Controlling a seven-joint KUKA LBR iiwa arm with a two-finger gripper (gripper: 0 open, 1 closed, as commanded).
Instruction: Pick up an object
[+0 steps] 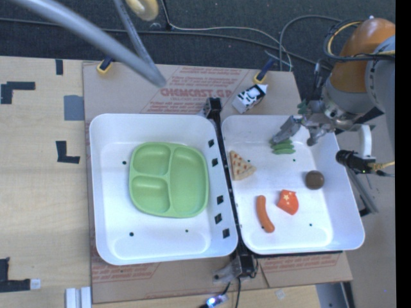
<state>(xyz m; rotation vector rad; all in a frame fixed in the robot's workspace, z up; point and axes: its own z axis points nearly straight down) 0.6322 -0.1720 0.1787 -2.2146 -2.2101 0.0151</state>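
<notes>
faint red "CHEMCAST" lettering on brown cardboard sheet [192,88] beneath bins

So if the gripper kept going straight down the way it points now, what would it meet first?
Most likely the small green leafy toy, lying just under the gripper in the right white bin; height above it is unclear.

Robotics lab test station

Two shallow white plastic bins [103,191] sit on a printed cardboard sheet [192,88] on the pale wooden table [38,191], amid loose black cables [212,29], black tape marks [64,151] and plastic toy food.
</notes>
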